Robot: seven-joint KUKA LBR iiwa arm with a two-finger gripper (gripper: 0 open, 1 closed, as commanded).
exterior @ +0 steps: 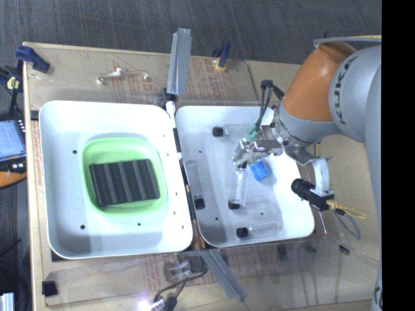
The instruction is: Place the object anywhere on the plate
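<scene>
Item: small blue object [259,171], right bin [214,225], just below/beside gripper [249,153]. Jaw state: can't tell, tips too small to read. Looks light, hard plastic, prob. slippery; pinch across its narrow sides. Dest.: green plate [117,149], left bin [58,173], well apart from jaws.

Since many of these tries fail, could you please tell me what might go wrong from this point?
1. The small blue object sits right below the gripper in the right white bin; whether it is gripped is unclear, so it may be left behind.
2. The green plate lies in the left white bin, so the carry crosses both raised rims and could drop it.
3. The plate's dark ridged insert may tip it.
</scene>
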